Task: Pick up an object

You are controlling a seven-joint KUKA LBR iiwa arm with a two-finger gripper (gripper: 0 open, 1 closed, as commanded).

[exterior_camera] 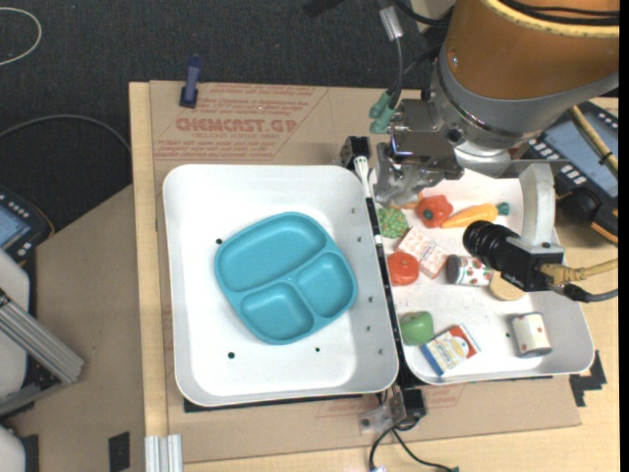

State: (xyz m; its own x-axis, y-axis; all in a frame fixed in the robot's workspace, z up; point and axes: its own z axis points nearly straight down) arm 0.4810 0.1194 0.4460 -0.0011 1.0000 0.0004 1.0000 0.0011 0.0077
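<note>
I see left bin (187,293) carrying teal divided plate (285,276). Right bin (570,347): green broccoli piece (393,222) at near-left corner by divider, directly under gripper (398,187). Arm drops in from upper right, wrist vertical. Cannot tell finger opening or any hold. Red pepper (433,207), orange carrot (472,213), red cap (402,267), green lime (417,325) crowd nearby.

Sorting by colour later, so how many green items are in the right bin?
2: a green apple-like piece near the front by the divider, and a green bumpy piece further back just below the claw. The arm may hide others.
</note>
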